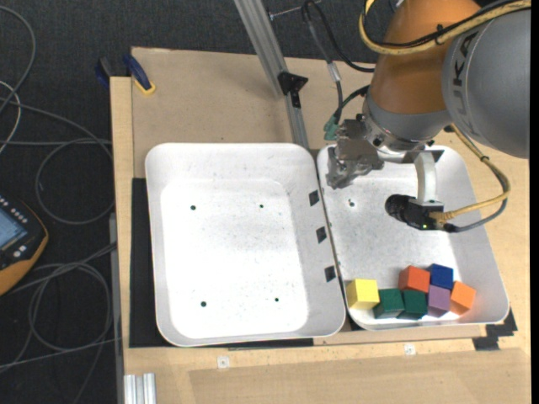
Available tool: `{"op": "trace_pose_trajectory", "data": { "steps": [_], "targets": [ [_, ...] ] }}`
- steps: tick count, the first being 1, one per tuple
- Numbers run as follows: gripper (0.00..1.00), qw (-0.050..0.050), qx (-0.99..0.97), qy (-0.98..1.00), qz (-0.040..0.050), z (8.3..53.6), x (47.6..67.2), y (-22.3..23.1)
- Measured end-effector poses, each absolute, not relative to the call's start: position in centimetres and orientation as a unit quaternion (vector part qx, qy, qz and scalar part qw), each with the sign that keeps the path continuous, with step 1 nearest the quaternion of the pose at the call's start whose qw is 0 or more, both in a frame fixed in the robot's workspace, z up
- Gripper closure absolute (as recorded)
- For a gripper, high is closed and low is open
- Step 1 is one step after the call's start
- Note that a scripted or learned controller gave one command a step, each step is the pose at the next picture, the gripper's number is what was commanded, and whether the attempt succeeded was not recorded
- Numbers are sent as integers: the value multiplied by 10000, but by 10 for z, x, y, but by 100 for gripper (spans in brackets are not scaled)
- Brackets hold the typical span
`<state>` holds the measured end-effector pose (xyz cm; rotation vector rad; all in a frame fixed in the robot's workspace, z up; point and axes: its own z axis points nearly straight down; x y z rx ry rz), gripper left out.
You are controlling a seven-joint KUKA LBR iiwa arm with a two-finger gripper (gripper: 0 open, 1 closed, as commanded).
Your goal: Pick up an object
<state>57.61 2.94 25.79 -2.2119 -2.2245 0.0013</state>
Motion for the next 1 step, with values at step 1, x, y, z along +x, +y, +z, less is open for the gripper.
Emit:
{"op": "trace_pose_trajectory", "data": {
  "steps": [1],
  "targets": [
    [100,12,-7045,-7097,-11,262,570,83]
  ]
}}
